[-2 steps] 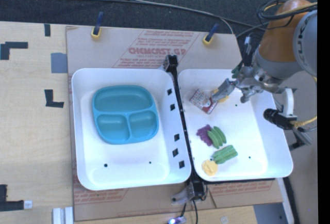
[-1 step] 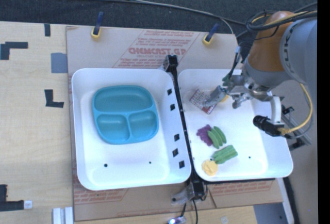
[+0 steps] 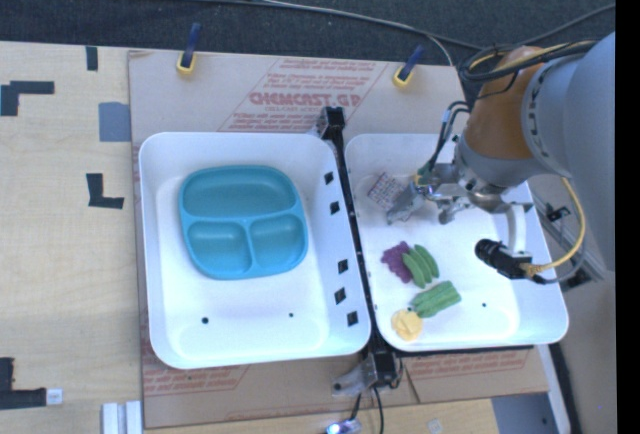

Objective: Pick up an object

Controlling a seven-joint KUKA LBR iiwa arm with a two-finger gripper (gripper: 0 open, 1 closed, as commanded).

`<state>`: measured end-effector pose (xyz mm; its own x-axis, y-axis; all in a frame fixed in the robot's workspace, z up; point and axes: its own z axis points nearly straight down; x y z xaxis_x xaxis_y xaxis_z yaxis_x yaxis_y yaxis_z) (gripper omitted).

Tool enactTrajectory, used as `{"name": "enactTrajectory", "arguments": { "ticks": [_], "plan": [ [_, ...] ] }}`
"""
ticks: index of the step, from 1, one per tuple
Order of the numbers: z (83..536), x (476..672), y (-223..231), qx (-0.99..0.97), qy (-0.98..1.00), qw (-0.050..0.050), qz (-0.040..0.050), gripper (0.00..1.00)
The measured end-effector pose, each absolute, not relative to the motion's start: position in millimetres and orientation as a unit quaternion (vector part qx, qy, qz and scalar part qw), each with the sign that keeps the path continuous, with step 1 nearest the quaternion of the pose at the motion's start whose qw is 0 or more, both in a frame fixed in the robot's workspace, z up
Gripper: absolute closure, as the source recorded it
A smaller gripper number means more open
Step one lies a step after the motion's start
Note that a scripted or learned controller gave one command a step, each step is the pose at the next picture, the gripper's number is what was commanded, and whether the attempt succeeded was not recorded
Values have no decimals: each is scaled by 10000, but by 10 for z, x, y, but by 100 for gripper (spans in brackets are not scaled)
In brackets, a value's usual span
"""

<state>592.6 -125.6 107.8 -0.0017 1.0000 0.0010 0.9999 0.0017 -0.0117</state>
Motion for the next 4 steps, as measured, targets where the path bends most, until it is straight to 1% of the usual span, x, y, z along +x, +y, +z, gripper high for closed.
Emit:
{"name": "enactTrajectory", "arguments": {
  "ticks": [1, 2, 3, 4],
  "plan": [
    [1167, 5935, -1247, -7057, -7085, 53, 37, 100],
    [1565, 5909, -1280, -7066, -7076, 12, 6, 100],
    [1966, 5870, -1280, -7063, -7079, 11, 6, 100],
    [2463, 5887, -1276, -7062, -7080, 2, 2, 100]
  ]
}}
